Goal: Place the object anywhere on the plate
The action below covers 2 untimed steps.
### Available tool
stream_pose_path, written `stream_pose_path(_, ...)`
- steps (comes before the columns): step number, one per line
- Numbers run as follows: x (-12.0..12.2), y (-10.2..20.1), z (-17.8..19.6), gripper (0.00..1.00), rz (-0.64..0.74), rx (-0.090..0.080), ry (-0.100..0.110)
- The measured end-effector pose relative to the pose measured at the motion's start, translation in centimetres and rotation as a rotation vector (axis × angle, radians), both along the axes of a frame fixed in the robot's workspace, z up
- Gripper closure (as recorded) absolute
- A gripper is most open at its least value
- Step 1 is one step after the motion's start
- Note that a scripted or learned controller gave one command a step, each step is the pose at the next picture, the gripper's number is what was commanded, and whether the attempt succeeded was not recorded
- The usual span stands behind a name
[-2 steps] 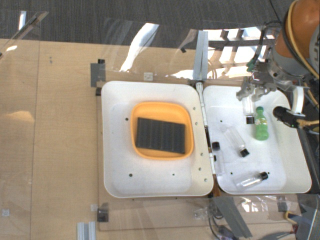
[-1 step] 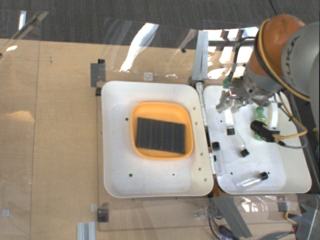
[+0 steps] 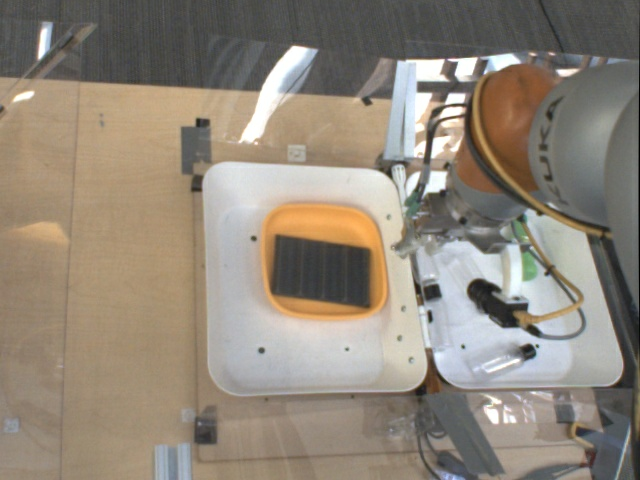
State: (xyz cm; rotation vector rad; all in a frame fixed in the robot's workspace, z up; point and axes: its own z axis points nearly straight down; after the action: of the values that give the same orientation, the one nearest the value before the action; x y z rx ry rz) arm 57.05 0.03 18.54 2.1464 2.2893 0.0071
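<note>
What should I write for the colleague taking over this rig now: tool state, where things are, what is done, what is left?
Tool: over the left edge of the right bin, under the wrist; open or shut cannot be told.
Things: the orange plate is in the left bin, and a dark ridged slab lies flat on it. A small clear tube with a black end lies in the right bin.
Done: the slab seems placed, if it is the object.
Left: probably only to draw the arm back.
</note>
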Motion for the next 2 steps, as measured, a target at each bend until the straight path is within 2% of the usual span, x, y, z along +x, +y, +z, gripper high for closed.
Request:
stream_pose_path(1,0.0,-0.1,0.0,0.00,-0.001,0.000,0.000)
stream_pose_path(2,0.2,0.0,1.1,1.00,0.000,0.001,-0.006)
